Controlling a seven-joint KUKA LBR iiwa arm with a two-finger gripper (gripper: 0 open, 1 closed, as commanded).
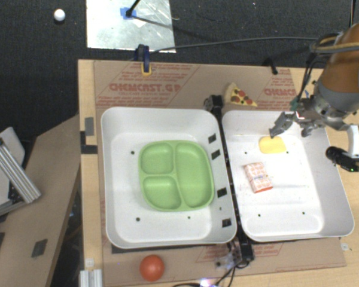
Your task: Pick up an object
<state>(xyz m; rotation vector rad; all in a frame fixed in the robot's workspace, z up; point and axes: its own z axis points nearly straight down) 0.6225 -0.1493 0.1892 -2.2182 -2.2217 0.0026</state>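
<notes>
Nearest the camera, off the bins on the bench front edge, an orange ball (pixel 152 267). Next back, left bin (pixel 116 160) w/ a green divided plate (pixel 176 174) lying flat, three compartments, nothing in them that I can see. Right bin (pixel 323 208) holds two candidates: a small red-and-white packet (pixel 258 177) mid-bin, long axis running roughly near-to-far w/ a slight tilt, and farther back a yellow block (pixel 272 144), long axis approx left-right across the view. Gripper (pixel 285 124) sits at the far part of the right bin, just above and behind the yellow block, so the block lies toward the camera and slightly left of the fingertips, near touching or just apart; can't tell which. Fingers look parted, nothing seen between them, so no hold yet. Judgement: yellow block is the likely target, being much closer to the gripper than the packet; the move turns on dropping a bit nearer and straddling its short axis. Beyond the bins, a pizza-slice toy (pixel 240 95) on the board, then a blue clamp (pixel 143 57).
</notes>
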